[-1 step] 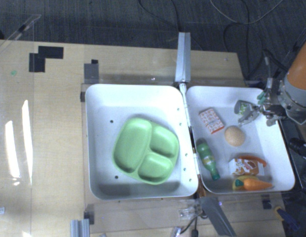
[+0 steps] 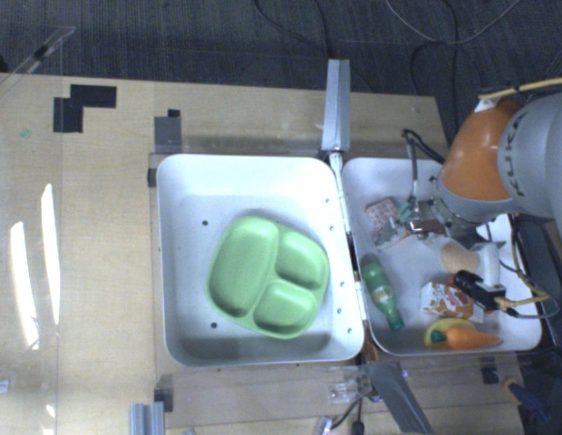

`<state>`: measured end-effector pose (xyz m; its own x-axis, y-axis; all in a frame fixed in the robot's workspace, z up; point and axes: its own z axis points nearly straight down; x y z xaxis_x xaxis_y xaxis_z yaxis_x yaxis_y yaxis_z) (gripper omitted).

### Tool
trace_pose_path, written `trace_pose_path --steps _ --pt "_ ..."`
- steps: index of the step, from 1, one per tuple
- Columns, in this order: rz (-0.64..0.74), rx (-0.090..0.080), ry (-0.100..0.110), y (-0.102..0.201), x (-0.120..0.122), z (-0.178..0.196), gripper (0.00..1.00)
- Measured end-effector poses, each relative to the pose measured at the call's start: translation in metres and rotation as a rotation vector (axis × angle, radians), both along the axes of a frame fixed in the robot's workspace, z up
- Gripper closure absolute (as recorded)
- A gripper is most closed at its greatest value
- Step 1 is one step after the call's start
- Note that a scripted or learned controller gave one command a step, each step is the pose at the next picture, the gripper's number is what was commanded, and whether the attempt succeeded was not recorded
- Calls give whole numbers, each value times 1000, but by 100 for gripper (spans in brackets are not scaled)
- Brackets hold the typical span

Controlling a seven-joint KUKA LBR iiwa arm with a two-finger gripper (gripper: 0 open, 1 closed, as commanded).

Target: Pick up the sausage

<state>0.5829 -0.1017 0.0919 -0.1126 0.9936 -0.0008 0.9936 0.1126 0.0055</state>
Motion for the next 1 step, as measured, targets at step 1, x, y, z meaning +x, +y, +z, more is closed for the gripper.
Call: trace_pose_path --steps 1 --pt "152 -4 -9 -56 -47 -2 0"
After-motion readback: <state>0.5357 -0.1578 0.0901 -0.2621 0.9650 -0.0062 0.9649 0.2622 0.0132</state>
